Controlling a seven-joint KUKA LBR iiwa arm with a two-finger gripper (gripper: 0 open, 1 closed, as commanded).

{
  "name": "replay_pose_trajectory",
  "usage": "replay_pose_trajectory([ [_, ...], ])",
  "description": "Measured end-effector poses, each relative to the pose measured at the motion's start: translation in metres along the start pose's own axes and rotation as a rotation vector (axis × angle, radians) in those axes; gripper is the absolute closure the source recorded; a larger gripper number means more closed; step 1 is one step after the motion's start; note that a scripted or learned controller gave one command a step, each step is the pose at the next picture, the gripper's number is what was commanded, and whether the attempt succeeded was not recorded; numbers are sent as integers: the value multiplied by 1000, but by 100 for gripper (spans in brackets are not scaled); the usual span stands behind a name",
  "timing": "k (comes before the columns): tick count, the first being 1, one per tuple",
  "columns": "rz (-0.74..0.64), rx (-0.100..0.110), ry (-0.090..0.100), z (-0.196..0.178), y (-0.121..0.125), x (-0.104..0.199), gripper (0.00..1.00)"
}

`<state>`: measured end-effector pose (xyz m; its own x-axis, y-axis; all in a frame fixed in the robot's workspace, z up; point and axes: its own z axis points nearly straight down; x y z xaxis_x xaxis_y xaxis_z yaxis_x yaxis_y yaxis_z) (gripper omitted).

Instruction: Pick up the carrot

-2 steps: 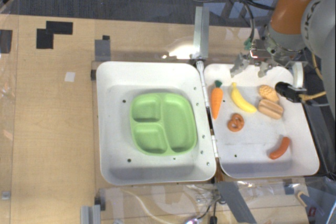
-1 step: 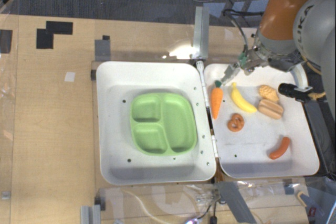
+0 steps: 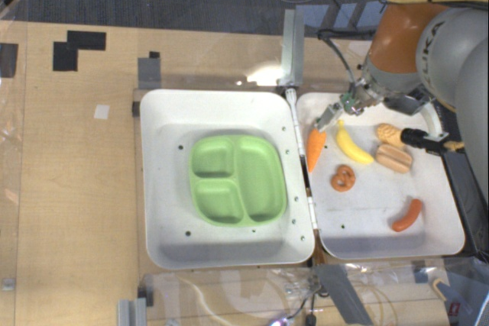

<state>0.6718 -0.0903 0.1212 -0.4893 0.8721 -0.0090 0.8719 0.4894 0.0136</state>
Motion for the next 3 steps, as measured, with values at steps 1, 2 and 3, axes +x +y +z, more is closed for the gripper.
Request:
replay_pose_trajectory([
  [1, -185, 12, 1, 9, -3, -9, 0],
  [2, -322, 3, 3, -68, -5, 16, 0],
  [3, -192, 8, 7, -9, -72, -2, 0],
])
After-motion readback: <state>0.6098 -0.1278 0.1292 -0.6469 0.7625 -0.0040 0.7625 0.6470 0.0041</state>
